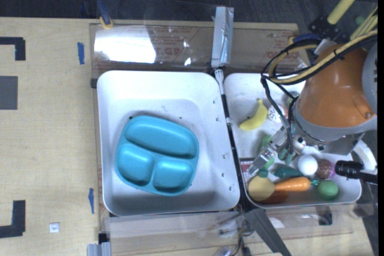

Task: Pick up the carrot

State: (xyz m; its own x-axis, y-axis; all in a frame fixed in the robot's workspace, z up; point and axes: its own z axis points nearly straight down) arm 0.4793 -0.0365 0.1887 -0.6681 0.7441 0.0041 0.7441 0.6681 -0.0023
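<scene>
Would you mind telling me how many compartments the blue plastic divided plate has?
3. The blue plastic divided plate, in the left white bin, has one long compartment across its far side and two smaller ones side by side at its near side.

The grey arm (336,129) wears a broad orange band (336,93), trailing black and yellow cables (300,72).

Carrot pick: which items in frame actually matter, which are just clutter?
Matters:
carrot, lying near the right bin's front edge
tool, just above it

Clutter:
banana
white egg
yellow-tan fruit
green ball
blue divided plate in the left bin
</scene>
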